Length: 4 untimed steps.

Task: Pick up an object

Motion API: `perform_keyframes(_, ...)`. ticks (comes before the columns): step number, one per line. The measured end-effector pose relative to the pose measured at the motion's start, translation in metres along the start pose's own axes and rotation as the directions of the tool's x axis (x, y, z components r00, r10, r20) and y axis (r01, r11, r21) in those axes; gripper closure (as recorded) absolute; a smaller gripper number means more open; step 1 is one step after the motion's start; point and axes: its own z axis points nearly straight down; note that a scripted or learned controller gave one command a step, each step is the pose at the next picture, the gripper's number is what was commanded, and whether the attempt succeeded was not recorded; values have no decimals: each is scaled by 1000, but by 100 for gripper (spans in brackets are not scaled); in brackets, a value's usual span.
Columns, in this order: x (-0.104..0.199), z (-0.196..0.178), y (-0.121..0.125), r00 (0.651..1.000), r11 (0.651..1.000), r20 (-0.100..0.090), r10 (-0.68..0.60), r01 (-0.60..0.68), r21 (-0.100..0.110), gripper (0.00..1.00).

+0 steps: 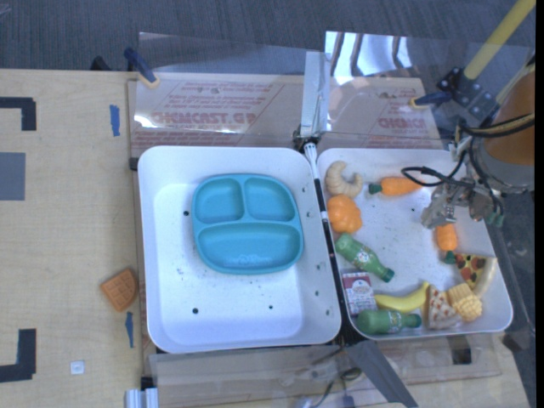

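The right bin (501,313) holds several toy foods. There is a beige pastry (342,175), a carrot (398,185), an orange pumpkin (344,214) and a green bottle (364,257). A red can (358,291), a banana (404,297), a second green bottle (387,320), pizza slices (438,306) and corn (463,300) lie along the front. My gripper (442,213) hangs low over the bin's right side, just above a small orange piece (447,238). Nothing visibly hangs from it.
The left bin (161,253) bears a blue divided plate (247,223). A waffle piece (120,288) lies on the wooden bench left of the bins. Clear plastic sheets (212,100) stand behind both bins. Black cables (425,175) trail from the wrist over the right bin.
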Motion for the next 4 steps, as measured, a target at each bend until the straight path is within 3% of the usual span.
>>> perform_keyframes(1,0,1,0,1000,1000,-2,0,0,0,0)
perform_keyframes(2,11,15,-3,996,996,-17,86,-86,-1,0)
perform_keyframes(3,6,0,-2,997,997,-1,83,-83,0,100)
perform_keyframes(4,6,1,-2,997,997,-3,82,-82,0,0)
